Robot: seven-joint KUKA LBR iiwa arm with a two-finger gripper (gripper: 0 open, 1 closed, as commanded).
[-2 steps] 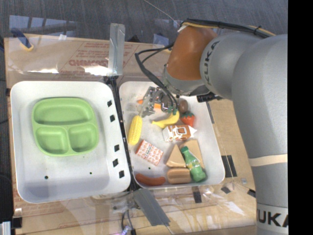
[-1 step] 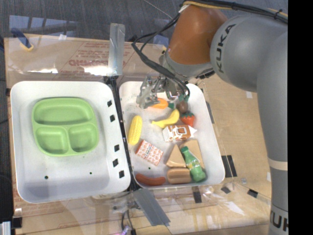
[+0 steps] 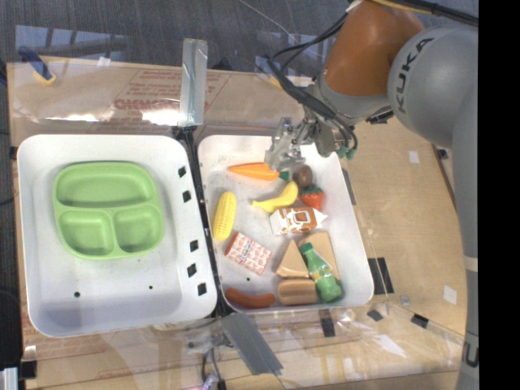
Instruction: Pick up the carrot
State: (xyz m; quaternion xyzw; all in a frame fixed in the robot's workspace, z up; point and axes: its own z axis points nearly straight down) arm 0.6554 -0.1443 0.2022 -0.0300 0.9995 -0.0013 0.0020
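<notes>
The carrot (image 3: 253,171) is orange with a green tip and lies flat near the back of the right bin (image 3: 210,159). My gripper (image 3: 285,151) hangs just above its right, leafy end, close to the bin's back wall. Nothing shows between the fingers. The carrot rests on the bin floor, apart from the banana in front of it.
The right bin also holds a banana (image 3: 278,198), a corn cob (image 3: 224,215), a tomato (image 3: 313,198), a small carton (image 3: 296,219), a red-checked packet (image 3: 247,253), a green bottle (image 3: 320,271), a sausage (image 3: 248,299) and bread pieces. A green divided plate (image 3: 108,208) sits in the left bin.
</notes>
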